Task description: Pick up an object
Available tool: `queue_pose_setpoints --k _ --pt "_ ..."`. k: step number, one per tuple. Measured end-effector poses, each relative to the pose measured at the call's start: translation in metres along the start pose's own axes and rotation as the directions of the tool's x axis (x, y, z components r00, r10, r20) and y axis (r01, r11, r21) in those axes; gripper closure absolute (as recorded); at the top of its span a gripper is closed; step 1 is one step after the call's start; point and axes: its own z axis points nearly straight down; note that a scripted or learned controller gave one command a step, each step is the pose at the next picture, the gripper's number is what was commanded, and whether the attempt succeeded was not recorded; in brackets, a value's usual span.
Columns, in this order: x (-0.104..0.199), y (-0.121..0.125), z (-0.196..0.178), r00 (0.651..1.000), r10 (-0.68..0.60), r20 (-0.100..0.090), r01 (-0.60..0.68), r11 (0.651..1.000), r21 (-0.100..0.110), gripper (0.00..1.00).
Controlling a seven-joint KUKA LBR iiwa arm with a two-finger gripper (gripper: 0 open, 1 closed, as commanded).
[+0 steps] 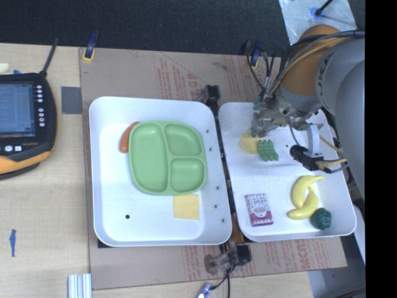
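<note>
A red packet (258, 208) is seen at the front of the right bin (344, 227). At the bin's far end, the hand (259, 129) is lowered directly above a yellow block (249, 144) and green toy (268, 150); its grip cannot be judged.

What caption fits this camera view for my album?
Gripper over a yellow piece in the right bin.

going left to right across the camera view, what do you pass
pendant → orange piece → green tray → red packet → banana → dark green ball
</note>
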Motion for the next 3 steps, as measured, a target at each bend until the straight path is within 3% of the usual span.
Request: queue_pose_setpoints --k 1,2,3 --pt "0.000 0.000 0.000 1.000 0.000 0.000 0.000 1.000 0.000 0.00" --pt "0.000 0.000 0.011 1.000 0.002 0.000 -0.002 1.000 -0.002 0.00" --pt "0.000 0.000 0.000 1.000 0.000 0.000 0.000 1.000 0.000 1.00"
